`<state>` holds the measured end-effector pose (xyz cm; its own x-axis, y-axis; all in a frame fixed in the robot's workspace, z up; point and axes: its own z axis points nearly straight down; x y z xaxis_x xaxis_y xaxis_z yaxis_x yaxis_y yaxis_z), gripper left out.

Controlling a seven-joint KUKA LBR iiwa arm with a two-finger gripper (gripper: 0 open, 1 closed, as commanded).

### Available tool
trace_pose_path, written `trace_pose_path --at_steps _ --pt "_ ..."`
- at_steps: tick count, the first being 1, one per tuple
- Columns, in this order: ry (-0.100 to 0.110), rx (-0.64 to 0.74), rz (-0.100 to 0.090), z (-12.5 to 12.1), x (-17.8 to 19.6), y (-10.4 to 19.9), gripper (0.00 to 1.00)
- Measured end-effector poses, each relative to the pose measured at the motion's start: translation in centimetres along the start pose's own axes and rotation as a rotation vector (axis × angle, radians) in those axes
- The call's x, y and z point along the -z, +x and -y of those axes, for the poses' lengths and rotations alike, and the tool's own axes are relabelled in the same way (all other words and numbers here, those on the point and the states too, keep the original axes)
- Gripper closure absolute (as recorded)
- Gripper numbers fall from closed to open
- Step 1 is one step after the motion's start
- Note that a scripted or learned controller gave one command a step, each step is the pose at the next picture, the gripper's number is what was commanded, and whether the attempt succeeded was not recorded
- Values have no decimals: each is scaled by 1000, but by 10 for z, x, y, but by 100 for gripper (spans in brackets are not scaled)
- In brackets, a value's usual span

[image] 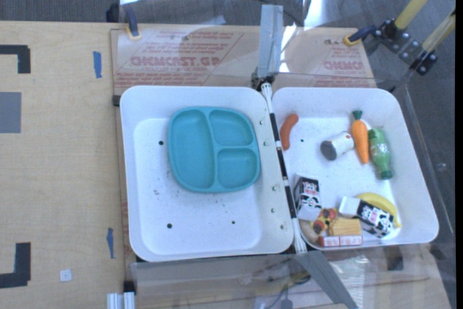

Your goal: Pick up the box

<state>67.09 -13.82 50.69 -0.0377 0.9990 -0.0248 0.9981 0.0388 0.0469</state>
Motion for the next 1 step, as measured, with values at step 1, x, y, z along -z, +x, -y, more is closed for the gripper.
trace_pose_path --at_steps 1 --pt "-7 2 4 -2 12 1 100"
